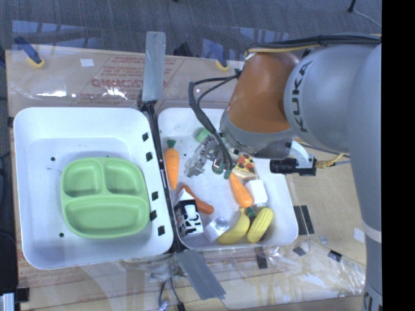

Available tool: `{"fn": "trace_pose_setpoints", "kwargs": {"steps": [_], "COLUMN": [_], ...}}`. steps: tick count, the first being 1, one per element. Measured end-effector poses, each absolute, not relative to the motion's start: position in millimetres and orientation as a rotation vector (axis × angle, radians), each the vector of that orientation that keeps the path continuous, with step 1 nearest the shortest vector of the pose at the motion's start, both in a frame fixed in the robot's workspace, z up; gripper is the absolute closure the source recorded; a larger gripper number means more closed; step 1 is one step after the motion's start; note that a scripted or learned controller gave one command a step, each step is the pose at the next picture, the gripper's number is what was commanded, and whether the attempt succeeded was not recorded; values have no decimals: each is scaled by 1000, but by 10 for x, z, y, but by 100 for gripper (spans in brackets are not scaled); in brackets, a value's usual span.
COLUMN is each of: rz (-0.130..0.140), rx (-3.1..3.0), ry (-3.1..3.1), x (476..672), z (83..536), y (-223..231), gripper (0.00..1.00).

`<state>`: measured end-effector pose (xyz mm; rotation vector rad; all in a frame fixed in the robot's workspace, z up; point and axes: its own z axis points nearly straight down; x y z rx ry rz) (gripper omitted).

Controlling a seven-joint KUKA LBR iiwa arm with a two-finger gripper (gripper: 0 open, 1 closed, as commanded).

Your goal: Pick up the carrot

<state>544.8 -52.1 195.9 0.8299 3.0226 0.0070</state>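
Observation:
The carrot [171, 166] is orange with a green top and lies lengthwise against the left wall of the right bin [285, 229]. My gripper [206, 164] hangs over the middle of that bin, a short way right of the carrot and not touching it. It looks open, with nothing between its fingers. A second, stubbier orange carrot-like piece [240, 190] lies to the gripper's lower right. The arm's orange band and grey wrist hide the bin's far right part.
The right bin also holds a black-and-white carton [188, 219], a small orange piece [202, 207], a banana [235, 230], a corn cob [260, 224], a pizza slice [245, 166], a white block [258, 191] and a green item [202, 135]. The left bin [32, 141] holds a green divided plate [104, 196].

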Motion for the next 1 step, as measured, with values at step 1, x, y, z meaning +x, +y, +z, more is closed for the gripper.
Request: {"fn": "trace_pose_setpoints", "kwargs": {"steps": [1], "rz": [-4], "rx": [926], "ry": [3010], "x": [5369], "z": [930], "y": [-953], "gripper": [100]}}
